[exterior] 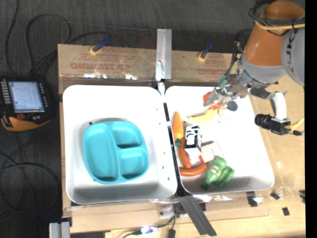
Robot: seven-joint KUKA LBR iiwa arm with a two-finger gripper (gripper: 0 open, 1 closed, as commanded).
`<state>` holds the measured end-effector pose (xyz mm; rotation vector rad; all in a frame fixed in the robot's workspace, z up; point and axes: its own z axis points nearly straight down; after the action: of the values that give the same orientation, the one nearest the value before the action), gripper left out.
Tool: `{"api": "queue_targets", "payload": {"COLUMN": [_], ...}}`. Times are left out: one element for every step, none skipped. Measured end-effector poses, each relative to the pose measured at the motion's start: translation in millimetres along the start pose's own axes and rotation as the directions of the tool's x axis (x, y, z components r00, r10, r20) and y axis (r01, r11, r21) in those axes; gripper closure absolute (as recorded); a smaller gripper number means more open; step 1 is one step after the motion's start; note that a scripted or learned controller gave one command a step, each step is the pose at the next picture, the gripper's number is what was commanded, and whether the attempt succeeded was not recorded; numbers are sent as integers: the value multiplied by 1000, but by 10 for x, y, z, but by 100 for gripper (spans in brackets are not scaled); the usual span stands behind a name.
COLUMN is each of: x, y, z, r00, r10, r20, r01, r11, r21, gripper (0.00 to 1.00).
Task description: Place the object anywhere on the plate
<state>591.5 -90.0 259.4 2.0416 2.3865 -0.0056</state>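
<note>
You are looking at a robotics lab test cell, not a home. The worktop carries two white bins against clamped cardboard backing. A teach pendant (screen lit) lies on grey carpet among loose cables. The industrial arm and a small mounted camera confirm the setting.

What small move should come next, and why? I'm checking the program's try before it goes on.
Probably lower the gripper onto the pale object just beneath it in the right bin. The blue plate in the left bin carries nothing yet, and whether the gripper holds anything is unclear.
</note>
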Motion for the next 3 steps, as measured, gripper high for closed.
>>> {"api": "queue_targets", "payload": {"x": [845, 1308, 1856], "y": [-73, -70, -292], "z": [259, 763, 336], "r00": [945, 814, 678], "r10": [-326, -580, -735], "r20": [-4, -4, -2], "r01": [326, 580, 735], "r11": [945, 814, 678], "r21": [-1, -2, -4], "gripper": [100, 100, 100]}}
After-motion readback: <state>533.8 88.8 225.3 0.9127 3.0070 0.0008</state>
